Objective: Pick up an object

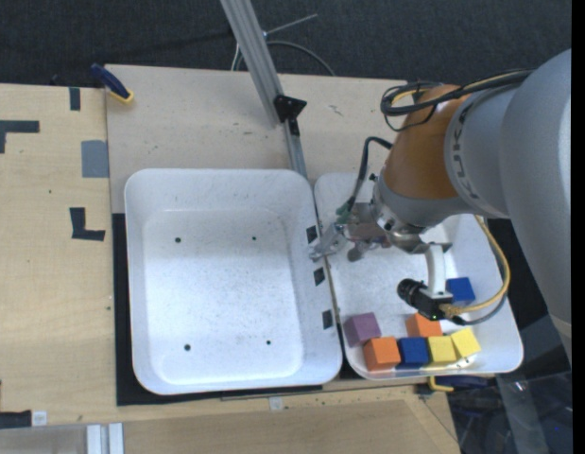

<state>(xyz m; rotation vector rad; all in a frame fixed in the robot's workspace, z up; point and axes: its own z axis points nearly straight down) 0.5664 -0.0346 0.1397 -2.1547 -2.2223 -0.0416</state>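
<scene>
Nearest the lens: grey arm (519, 140) with orange band, sweeping in from the right above the right bin (500, 348). Left to right: left bin (216, 192), white and speckled, nothing resting inside. Next, just past the shared rims, gripper (332, 241) hanging at the right bin's left edge, about halfway along it, well apart from the blocks. Fingers too small and cluttered to judge: cannot tell how far open, and nothing seen clamped between them.

Along the right bin's near edge, a cluster of small cubes: purple block (362, 326) toward the near-left corner, orange block (382, 351) just beside it, then blue block (414, 350) and yellow block (443, 349), packed in a row, touching or nearly so. Likely light, stiff, flat-faced, easy to pinch across two opposite sides. Purple block probably the best pick: freest sides, least crowded by neighbours. Risk of nudging the packed row.
</scene>
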